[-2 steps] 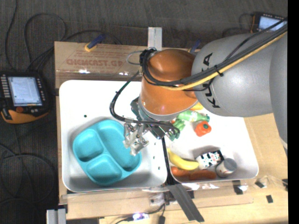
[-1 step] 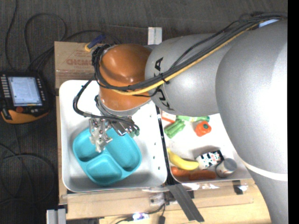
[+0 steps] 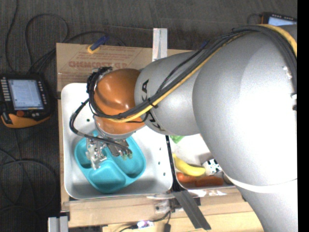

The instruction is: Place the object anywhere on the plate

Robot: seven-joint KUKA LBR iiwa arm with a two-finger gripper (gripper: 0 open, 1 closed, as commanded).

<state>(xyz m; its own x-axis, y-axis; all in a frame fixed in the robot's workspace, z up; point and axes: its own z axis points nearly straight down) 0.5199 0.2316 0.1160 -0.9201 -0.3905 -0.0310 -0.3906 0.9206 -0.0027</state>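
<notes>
**Releasing over the plate**

Camera view: the metal two-finger end effector (image 3: pixel 99 154) hangs directly above the turquoise divided plastic plate (image 3: pixel 112 167) in the shallow white left bin (image 3: pixel 69 129). Finger spacing and the object's location: cannot tell. Advice: lower gently and release centrally over one compartment.

Handheld control pendant (image 3: pixel 23 96) on dark carpet at left, flattened cardboard (image 3: pixel 104 59) behind the bins, banana (image 3: pixel 189 167) in right bin (image 3: pixel 203 193), black cables (image 3: pixel 36 28).

1. The plate (image 3: pixel 116 170) looked like glossy turquoise plastic.
2. The left bin (image 3: pixel 72 178) was smooth white plastic.
3. The arm (image 3: pixel 231 100) had a satin grey shell.
4. The tool (image 3: pixel 99 156) was bare shiny metal.
</notes>
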